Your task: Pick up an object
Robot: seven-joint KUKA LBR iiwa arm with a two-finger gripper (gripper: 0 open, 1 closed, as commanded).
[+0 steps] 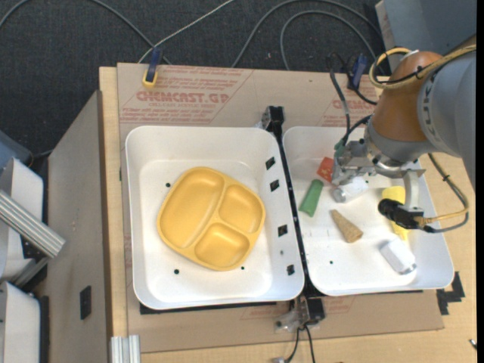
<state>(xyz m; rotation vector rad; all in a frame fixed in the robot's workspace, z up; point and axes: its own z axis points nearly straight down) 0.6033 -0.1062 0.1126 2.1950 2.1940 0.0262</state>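
The grey arm (452,100) comes in from the right, its orange band (396,106) over the far right corner of the right bin (363,269), and the gripper (349,181) is down low inside that bin, in its far half a little left of the middle. From where I stand I can't tell whether the gripper is wide or narrow, and nothing shows plainly held in it. Several loose things lie around it on the bin floor. A small red piece (325,169) sits just left of the gripper, close to it. A green block (311,197) lies a bit nearer and further left, tilted, close to the bin's left wall. A tan wedge (347,226) lies nearer than the gripper, towards the middle of the bin, apart from the others. A yellow object (392,196) lies to the gripper's right, partly covered, so its shape is hard to make out. A white cylinder (397,256) rests by the near right corner, well apart from the gripper. The left bin (130,203) holds a yellow divided plate (211,218), lying flat near its middle. Both bins sit side by side, touching, on a cardboard sheet (204,85) with red lettering
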